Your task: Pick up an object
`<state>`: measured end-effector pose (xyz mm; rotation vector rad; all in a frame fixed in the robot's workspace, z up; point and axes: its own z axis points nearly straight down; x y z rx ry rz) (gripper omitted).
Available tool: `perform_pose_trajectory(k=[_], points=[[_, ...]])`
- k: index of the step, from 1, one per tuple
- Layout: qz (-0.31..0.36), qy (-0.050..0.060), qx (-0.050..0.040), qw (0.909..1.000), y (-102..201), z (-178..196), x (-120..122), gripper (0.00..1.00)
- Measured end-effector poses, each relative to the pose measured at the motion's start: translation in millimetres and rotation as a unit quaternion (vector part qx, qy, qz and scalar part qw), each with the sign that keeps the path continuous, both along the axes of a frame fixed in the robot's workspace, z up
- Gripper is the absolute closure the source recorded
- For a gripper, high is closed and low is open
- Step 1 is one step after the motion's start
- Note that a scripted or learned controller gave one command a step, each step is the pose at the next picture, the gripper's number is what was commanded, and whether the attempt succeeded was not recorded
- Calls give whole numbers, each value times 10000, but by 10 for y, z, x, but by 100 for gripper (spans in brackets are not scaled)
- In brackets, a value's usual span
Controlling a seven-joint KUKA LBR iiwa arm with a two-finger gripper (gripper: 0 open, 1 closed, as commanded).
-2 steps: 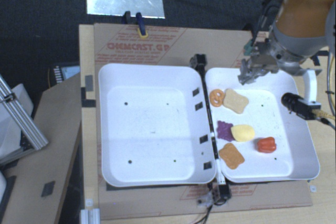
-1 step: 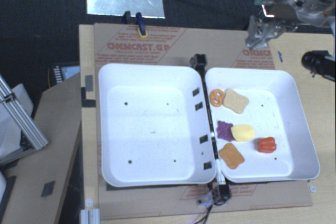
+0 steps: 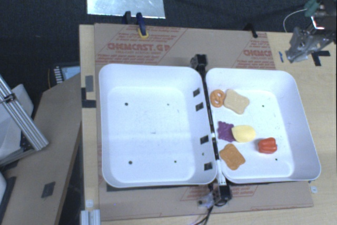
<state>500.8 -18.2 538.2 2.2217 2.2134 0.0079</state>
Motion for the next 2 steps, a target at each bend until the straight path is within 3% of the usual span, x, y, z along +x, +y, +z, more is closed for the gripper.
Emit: perform_pose_trajectory(k=[1, 2], points=[[66, 102, 4, 9999, 705, -1484, -15, 100], [60, -20, 19, 10000, 1082, -577, -84, 100]])
